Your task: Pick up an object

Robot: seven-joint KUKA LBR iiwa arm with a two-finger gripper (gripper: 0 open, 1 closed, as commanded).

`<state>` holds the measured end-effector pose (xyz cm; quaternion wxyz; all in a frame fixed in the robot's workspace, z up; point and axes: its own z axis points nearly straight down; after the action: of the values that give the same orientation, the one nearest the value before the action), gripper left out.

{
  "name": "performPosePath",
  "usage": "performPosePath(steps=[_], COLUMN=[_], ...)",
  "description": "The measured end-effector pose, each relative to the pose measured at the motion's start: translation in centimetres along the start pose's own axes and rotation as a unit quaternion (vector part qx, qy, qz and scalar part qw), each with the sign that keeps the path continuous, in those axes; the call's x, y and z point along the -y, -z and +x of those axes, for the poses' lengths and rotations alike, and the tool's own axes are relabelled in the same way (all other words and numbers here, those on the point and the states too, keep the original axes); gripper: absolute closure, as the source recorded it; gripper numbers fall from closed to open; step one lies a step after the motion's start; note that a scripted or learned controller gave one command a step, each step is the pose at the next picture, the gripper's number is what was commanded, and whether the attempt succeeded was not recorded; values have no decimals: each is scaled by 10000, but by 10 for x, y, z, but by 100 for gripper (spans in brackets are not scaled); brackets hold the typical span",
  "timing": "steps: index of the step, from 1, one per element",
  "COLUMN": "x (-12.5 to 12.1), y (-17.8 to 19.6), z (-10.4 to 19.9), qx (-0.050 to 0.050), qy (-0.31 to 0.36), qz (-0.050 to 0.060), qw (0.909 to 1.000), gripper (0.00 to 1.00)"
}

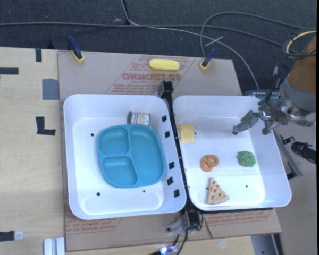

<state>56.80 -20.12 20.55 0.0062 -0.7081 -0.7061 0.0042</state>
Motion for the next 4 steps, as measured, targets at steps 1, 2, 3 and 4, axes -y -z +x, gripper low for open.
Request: performPosePath(steps=[1,2,3,4], x=[-3,-5,-5,-6], y=[8,-36,-80,-122], z=[1,4,7,8], qx=[16,15,14,28], qy=[21,24,23,24], qz=[-67,-48,-47,-75], qw=[10000,10000,10000,10000], gripper=[0,0,0,0])
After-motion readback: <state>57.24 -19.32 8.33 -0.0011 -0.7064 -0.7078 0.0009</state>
